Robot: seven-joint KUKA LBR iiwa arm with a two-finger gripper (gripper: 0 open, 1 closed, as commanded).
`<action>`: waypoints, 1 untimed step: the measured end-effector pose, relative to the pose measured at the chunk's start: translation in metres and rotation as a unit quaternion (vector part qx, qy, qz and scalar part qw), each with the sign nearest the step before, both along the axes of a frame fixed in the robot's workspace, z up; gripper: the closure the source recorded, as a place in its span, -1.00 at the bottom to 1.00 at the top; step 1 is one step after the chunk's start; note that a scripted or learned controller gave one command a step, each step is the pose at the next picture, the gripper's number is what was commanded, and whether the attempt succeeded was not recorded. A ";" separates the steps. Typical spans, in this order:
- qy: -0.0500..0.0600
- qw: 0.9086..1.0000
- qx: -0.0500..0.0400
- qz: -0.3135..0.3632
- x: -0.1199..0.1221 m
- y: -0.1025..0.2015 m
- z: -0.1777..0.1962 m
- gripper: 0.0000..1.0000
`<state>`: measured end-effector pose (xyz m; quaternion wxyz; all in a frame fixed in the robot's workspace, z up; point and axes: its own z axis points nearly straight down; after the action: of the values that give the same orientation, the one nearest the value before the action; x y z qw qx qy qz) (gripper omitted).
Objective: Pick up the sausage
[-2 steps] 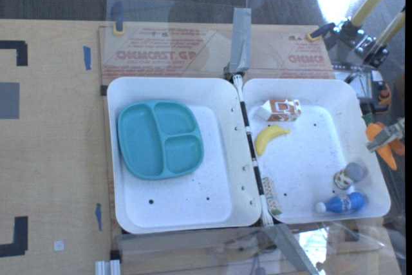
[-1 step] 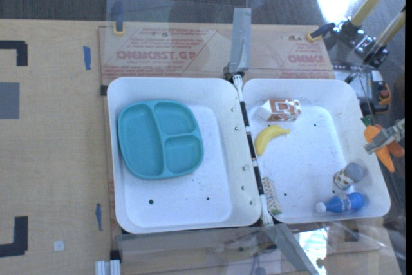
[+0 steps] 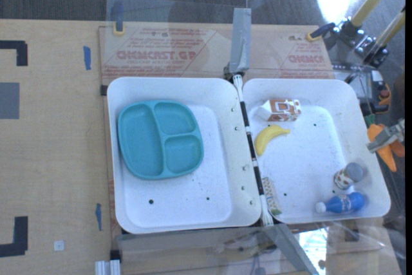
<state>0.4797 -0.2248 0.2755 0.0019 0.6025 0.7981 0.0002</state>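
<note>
I cannot pick out a sausage with certainty. A slim, speckled, elongated thing (image 3: 270,195) lies along the right bin's left wall near the front. Also in the right bin (image 3: 302,158) are a yellow banana (image 3: 270,137), a small brown and white carton (image 3: 283,109), a small grey round thing (image 3: 349,175) and a blue bottle (image 3: 342,204) lying on its side at the front right. An orange and grey end of the arm (image 3: 388,140) sits at the view's right edge, just outside the right bin's rim and apart from every object.
The left bin (image 3: 219,183) holds a teal divided plate (image 3: 161,138). A raised ridge (image 3: 248,145) separates the two bins. Yellow bars and a clamp (image 3: 357,35) stand at the back right. Cardboard sheets lie behind the bins.
</note>
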 end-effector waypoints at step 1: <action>0.000 1.000 0.000 0.000 0.000 0.000 0.000 1.00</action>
<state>0.4797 -0.2247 0.2753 0.0017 0.6022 0.7983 0.0001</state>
